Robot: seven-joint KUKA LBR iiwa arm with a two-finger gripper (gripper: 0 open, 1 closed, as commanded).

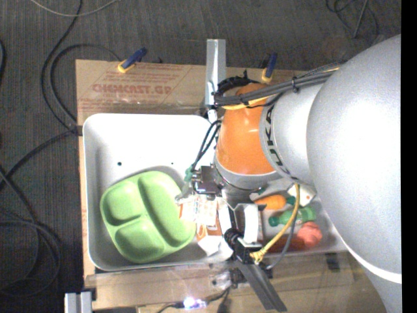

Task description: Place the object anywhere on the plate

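A light green divided plate [143,217] lies in the front half of the left white bin [130,135]. My gripper [199,204] hangs low over the wall between the two bins, right at the plate's right edge. Just under and beside it is a white and orange-brown packet-like object [207,225], which overlaps the plate's right rim; the view does not tell whether it is held or resting there. The grey arm with its orange band [244,142] hides most of the right bin.
In the right bin, below the arm, lie an orange carrot-like piece [277,202], a green item [287,219] and a red-pink item [307,235]. A yellow cable [294,214] loops beside the wrist. Cardboard [130,87] lies behind the bins.
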